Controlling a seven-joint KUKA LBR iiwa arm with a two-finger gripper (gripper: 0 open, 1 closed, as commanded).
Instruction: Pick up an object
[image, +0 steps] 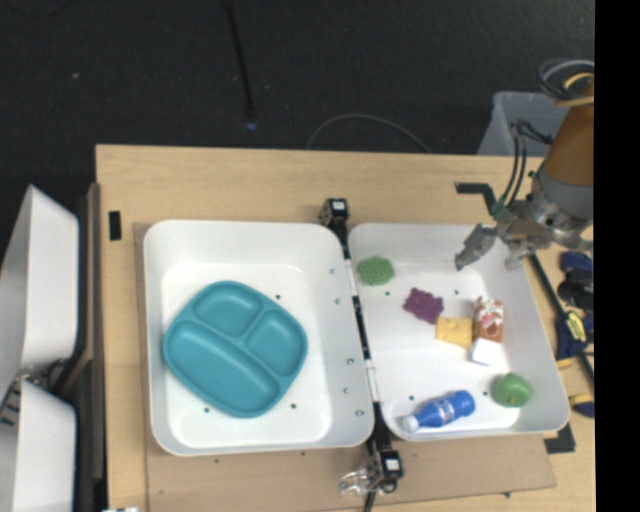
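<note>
The right bin (400, 240) holds several small objects: a green round piece (375, 270), a purple piece (424, 304), a yellow block (455, 332), a red and white item (489, 318), a white block (486, 351), a green ball (512, 390) and a blue bottle (442, 409). My gripper (492, 253) hangs over the bin's far right corner, above and behind the red and white item. It is open, and nothing is between its fingers.
The left bin (165, 250) holds a teal divided plate (235, 346). A black clamp (334, 211) sits at the far end of the joint between the bins. Tools lie along the bench's right edge (575, 300).
</note>
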